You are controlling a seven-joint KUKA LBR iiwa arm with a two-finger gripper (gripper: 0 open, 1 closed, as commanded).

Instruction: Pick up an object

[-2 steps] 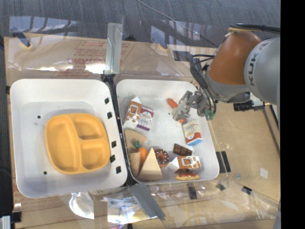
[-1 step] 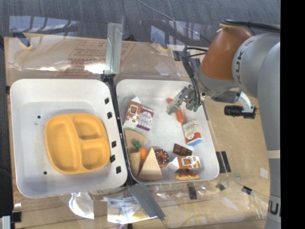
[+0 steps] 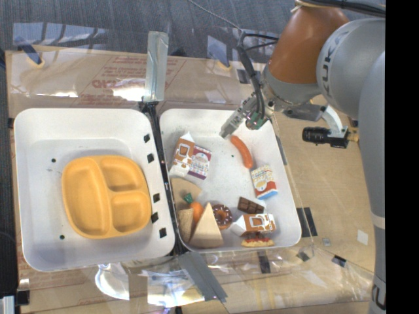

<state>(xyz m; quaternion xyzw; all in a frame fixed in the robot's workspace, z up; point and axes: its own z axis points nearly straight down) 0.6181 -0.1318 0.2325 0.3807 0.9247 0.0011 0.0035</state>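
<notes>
- Closest to the camera was the clutter along the near edge of the right bin (image 3: 288, 205): a tan cheese-looking wedge (image 3: 206, 227), a small chocolate doughnut (image 3: 222, 215), a little carton (image 3: 256, 224) and a flat waffle-ish piece (image 3: 256, 241) right at the rim.
- Gripper (image 3: 233, 125) sat over the far part of that same bin, coming in from the right off the grey arm (image 3: 347, 51). Honestly couldn't tell whether the jaws were apart or together, too small and angled. Nothing was visibly held.
- Nearest grab candidate, I'd guess, was the orange sausage (image 3: 243, 152). It lay just beside the tip, a bit toward the camera and slightly right.
- Its long axis ran diagonally, far-left to near-right, so I figured the jaws would need to straddle it across that line, not along it.
- Only one arm here, so no question of which was nearer.
- Count for the right bin, roughly: one sausage, one snack pouch (image 3: 191, 159), one small milk-style carton (image 3: 264, 180), one dark chocolate bit (image 3: 251, 206), one wedge, one doughnut, one carton, one waffle piece, plus an orange carrot-like thing (image 3: 196, 211) tucked by the wedge. A couple more bits sat near the divider, too jumbled to call.
- Left bin (image 3: 39, 129) had one yellow divided tray (image 3: 105, 195), three compartments, well away from the gripper.
</notes>
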